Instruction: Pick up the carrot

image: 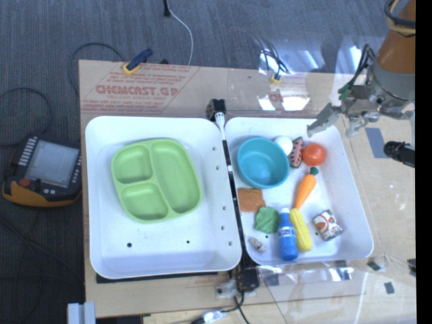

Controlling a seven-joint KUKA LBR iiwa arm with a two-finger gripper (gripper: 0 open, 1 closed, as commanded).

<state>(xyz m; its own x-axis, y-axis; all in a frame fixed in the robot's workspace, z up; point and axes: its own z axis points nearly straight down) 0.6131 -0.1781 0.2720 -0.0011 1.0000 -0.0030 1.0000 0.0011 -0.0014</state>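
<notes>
The orange carrot with its green top lies at a slant in the right bin, just below an orange-red ball. My gripper hangs over the bin's upper right corner, up and to the right of the carrot and well apart from it. Its two fingers are spread open with nothing between them.
Around the carrot in the right bin lie a blue bowl, a white egg, a watermelon slice, toast, lettuce, a blue bottle, corn and a can. The left bin holds a green divided plate.
</notes>
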